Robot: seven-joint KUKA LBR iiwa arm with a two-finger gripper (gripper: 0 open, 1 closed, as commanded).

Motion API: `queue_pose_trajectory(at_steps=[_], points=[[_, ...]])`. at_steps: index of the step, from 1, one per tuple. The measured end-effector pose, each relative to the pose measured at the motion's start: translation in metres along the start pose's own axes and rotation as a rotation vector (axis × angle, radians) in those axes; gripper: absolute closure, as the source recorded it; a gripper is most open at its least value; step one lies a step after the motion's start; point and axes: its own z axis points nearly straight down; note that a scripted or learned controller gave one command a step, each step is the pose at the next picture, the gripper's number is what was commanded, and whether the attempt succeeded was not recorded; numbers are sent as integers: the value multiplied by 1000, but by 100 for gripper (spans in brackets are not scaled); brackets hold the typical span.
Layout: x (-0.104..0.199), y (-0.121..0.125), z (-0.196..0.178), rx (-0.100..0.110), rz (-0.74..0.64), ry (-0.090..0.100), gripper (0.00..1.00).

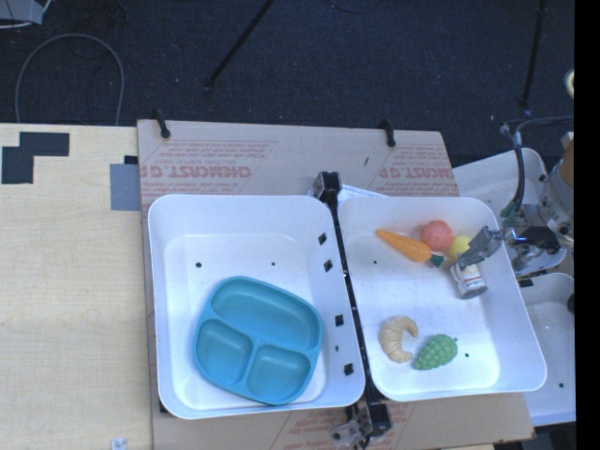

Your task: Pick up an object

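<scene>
The right bin (506, 345) holds an orange carrot (404, 245), a pink-red round fruit (437, 233) with a small yellow piece (459, 246) beside it, a beige croissant (398, 337) and a green bunch of grapes (435, 352). My gripper (473, 265) reaches in over the bin's right wall and hangs low at the upper right, just right of the yellow piece and the carrot's green end. No object is visibly held.
The left bin (173, 251) carries a blue divided plate (257, 338). A black clip strip (339, 279) runs between the bins. Cardboard (281, 162) lies under both. The arm's wrist and cables (539, 232) crowd the right edge.
</scene>
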Motion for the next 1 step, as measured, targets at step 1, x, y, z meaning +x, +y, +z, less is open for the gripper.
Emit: queue_pose_trajectory(at_steps=[1], points=[[0, 2, -6, -11, -2, -2, 0]])
